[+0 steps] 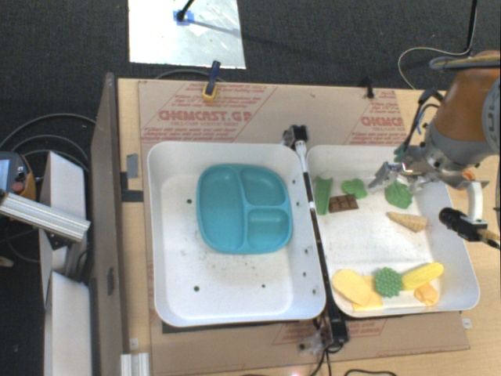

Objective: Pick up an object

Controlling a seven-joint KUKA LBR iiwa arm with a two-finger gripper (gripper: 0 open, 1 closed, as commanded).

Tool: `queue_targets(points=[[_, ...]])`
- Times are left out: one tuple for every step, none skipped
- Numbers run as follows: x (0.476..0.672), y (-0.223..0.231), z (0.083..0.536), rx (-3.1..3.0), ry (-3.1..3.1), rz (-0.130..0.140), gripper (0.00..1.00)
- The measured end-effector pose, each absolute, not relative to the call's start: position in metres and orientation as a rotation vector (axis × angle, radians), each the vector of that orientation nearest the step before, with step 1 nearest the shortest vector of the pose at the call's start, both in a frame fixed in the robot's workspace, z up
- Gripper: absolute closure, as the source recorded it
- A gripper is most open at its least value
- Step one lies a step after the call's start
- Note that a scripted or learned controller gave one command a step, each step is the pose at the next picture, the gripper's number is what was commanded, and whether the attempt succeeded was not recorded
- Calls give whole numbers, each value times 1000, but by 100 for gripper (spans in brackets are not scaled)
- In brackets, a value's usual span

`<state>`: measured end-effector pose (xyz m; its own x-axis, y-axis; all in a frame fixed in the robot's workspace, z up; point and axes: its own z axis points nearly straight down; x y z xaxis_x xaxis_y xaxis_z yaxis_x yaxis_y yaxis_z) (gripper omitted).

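— Where's the target?
— I see a flat green leaf-shaped toy [398, 196] in the right white bin [454, 249], just under the grey two-finger gripper [401, 175].
— Grip?
— I can't tell.

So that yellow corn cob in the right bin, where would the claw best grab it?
Probably across the middle of the corn cob, coming straight down from above. It lies flat and slanted, so the fingers should close on its two long sides. The green broccoli-like piece sits against its left end and an orange piece just below, so the upper-right half looks freer.
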<state>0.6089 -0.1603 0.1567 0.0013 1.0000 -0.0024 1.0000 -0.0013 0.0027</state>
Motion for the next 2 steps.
queue_targets(points=[[603,-180,105,2222,2221,-3,0],[577,-208,128,2222,2218,-1,0]])
